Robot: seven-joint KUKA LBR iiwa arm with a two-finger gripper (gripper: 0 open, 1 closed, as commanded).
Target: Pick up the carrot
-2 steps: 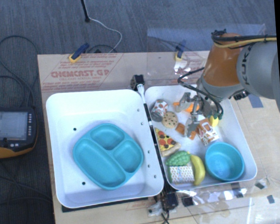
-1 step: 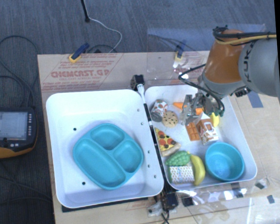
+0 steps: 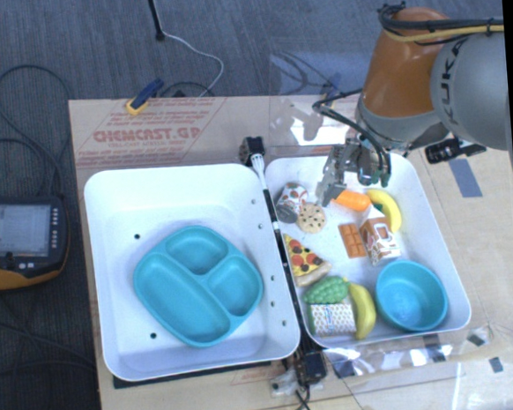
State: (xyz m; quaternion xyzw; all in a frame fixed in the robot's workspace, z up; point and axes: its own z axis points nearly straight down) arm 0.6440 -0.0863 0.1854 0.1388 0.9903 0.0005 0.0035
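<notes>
Where end effector (image 3: 347, 177) hovers, carrot (image 3: 354, 201) below

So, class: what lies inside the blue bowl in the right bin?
Nothing that can be seen: the blue bowl shows bare blue inside. Its near inner wall is hidden by its own rim. A banana lies beside it, outside, in the right bin.

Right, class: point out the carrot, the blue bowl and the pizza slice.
carrot (image 3: 354, 200): camera view, middle of its orange body.
blue bowl (image 3: 410, 295): camera view, inner floor.
pizza slice (image 3: 303, 260): camera view, topped face.
</notes>
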